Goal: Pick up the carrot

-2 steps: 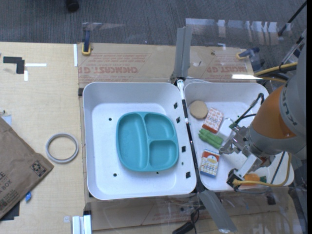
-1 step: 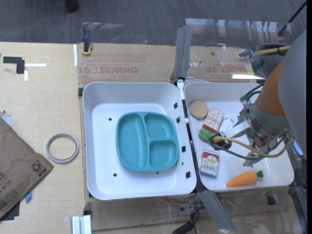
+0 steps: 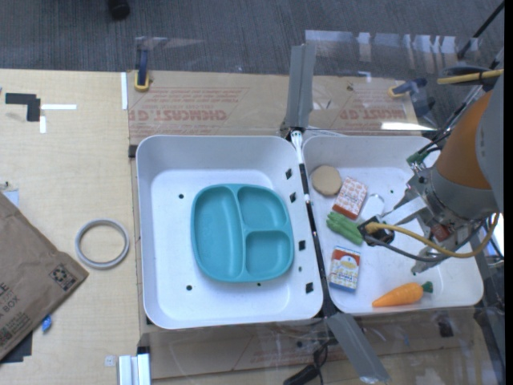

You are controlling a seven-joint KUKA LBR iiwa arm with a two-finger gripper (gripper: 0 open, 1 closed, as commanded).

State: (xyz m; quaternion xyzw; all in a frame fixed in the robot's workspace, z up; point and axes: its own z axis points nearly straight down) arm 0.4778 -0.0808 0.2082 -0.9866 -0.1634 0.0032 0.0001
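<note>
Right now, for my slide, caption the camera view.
Arm over the right bin; carrot lies near its front rim, ungrasped.

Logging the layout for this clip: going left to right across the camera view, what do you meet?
Cardboard box → grey tape ring → teal divided plate → tan disc → carrot.

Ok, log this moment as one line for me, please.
carrot: lying on right bin floor, near camera-side wall | pincer: above right bin, apart from carrot | status: carrot not grasped
</note>
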